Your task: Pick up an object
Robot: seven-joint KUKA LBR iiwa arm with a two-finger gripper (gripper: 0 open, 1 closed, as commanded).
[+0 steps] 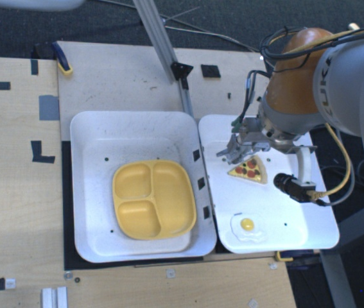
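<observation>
**Operator:** I'm watching the gripper (238, 147) hanging over the right bin (310, 226), at its upper left part. It's sitting just above and to the left of the pizza slice (250, 170), close enough that the metal is overlapping the slice's top edge from this angle.

**Colleague:** Is it gripping anything?

**Operator:** I'm seeing nothing between its fingers, and the slice is lying flat on the bin floor. How far apart the fingers are I cannot tell; the wrist is hiding too much of them.

**Colleague:** Why that spot?

**Operator:** I'm guessing the program is targeting the slice, since that's the nearest thing. The fried egg (246, 226) is lying well apart, toward the bin's near edge, and the yellow divided plate (154, 199) is sitting alone in the left bin (92, 140).

**Colleague:** Risks?

**Operator:** I'm worrying that the slice is thin and flat, so the fingers may be sliding over it rather than catching an edge.
</observation>
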